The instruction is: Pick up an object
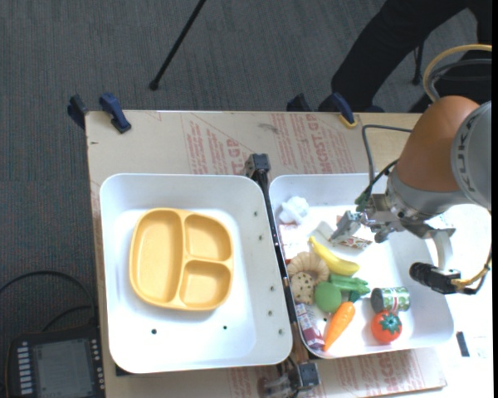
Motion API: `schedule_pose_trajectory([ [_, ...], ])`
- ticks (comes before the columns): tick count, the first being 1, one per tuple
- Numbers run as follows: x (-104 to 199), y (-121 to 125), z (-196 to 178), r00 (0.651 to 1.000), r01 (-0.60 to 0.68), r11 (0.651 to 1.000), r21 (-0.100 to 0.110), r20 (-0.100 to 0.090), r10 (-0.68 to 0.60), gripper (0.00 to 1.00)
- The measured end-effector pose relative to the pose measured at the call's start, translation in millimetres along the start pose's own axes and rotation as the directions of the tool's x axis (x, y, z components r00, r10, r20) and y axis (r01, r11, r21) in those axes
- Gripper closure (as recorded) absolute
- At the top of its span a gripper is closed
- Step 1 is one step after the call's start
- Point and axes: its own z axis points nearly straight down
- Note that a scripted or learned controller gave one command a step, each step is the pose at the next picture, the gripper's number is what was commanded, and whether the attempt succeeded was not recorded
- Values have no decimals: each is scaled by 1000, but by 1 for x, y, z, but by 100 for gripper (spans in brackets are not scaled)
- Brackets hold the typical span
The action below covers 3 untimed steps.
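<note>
My gripper (349, 225) hangs low over the upper middle of the right bin (448, 326), just above a yellow banana (334, 257). A small white and red packet (361, 241) lies right under it, and I cannot make out whether anything is held. Below the banana are two cookies (305, 274), a round green fruit (326, 295), a green vegetable (350, 284) and an orange carrot (339, 323). A small can (391, 298) and a red tomato (386, 327) lie at the lower right. A crumpled white piece (295, 208) rests at the bin's upper left.
The left bin (124, 197) holds a yellow divided plate (183, 258). A red wrapper (312, 328) lies against the right bin's lower left wall. The arm's grey and orange wrist (440, 152) overhangs the right bin's upper right. Blue clamps (114, 110) grip the bench's far edge.
</note>
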Motion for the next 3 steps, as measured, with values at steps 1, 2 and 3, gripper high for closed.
schedule_pose_trajectory([
  [1,-2,20,32,1000,1,1000,-13,4,-1,0],
  [2,20,-14,54,1000,-1,1000,1,-1,1,0],
  [3,15,-69,54,1000,-1,1000,1,-1,1,0],
])
